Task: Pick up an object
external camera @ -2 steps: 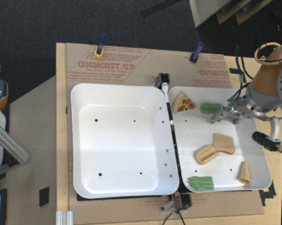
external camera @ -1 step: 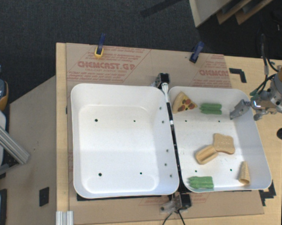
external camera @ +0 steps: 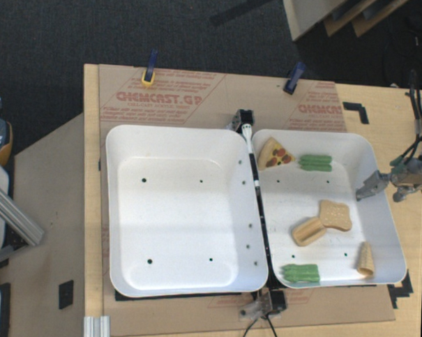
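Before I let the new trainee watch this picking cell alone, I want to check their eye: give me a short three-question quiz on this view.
1. True or false: the pizza slice lies in the right bin.
2. How many green items are in that bin?
3. Which sits nearest the tool at the bin's right rim? A) the pizza slice B) the bread slice C) the lower green piece

Key
1. True; it lies near the divider at the top.
2. Two: the upper green piece and the lower one.
3. B.
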`<state>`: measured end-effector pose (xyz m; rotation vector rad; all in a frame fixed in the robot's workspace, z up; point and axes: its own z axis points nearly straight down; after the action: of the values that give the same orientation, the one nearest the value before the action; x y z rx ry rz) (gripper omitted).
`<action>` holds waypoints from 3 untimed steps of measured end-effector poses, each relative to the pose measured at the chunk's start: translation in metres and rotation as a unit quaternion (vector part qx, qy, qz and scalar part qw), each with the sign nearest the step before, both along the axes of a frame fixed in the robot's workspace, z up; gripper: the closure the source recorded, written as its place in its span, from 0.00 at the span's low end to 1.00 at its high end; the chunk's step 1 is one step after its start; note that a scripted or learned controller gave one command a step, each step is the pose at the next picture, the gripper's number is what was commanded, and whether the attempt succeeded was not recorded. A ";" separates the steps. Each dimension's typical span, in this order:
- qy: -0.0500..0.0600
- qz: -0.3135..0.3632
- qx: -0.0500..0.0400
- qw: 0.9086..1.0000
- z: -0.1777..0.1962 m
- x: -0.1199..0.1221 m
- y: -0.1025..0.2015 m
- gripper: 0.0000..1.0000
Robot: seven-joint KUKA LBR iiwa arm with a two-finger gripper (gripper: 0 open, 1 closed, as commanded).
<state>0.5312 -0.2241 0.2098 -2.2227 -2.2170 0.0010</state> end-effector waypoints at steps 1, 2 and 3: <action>0.002 -0.001 0.001 1.000 -0.023 -0.055 0.000 0.00; 0.000 0.002 0.000 1.000 -0.069 -0.020 0.001 0.00; -0.003 0.002 -0.002 1.000 -0.089 0.023 0.001 0.00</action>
<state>0.5537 -0.2235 0.1212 -2.2217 -2.2269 -0.0007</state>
